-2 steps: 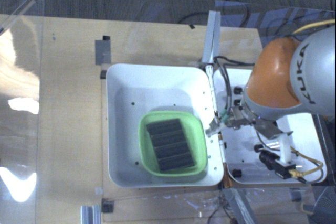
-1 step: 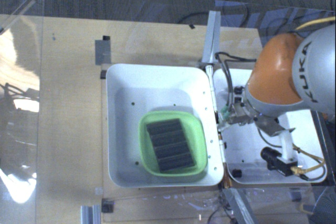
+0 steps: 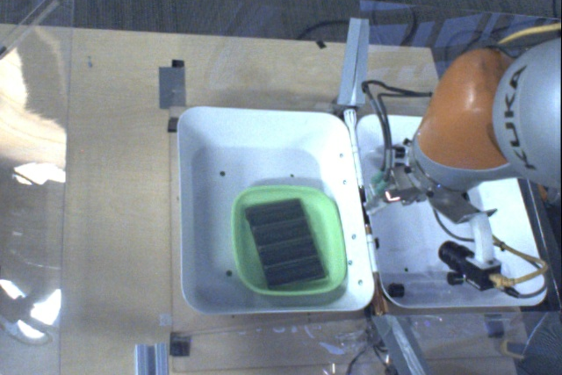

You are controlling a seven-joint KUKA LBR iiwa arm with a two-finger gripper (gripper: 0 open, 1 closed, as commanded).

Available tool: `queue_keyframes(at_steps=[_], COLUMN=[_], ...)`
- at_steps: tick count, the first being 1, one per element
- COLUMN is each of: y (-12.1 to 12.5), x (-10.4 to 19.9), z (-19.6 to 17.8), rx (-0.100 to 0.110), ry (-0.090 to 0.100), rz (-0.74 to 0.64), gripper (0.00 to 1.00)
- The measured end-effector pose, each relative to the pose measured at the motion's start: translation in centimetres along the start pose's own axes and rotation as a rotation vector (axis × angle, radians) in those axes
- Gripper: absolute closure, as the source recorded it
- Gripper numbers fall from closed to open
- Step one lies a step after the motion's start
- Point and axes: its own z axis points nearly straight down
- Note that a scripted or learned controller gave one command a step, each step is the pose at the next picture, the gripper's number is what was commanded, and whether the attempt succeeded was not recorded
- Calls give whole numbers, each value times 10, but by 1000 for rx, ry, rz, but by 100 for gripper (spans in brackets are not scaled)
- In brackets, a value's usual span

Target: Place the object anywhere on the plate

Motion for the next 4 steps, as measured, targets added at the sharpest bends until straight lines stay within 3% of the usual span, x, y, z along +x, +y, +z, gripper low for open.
queue_keyframes(at_steps=[1,2,3,4], y=[6,6,23,26], x=[77,77,22,23], z=[22,22,21,10], rx=[14,13,10,2], ry=[4,4,1,0], rz=[-218,-218,-184,-189], gripper=[100,0,0,100])
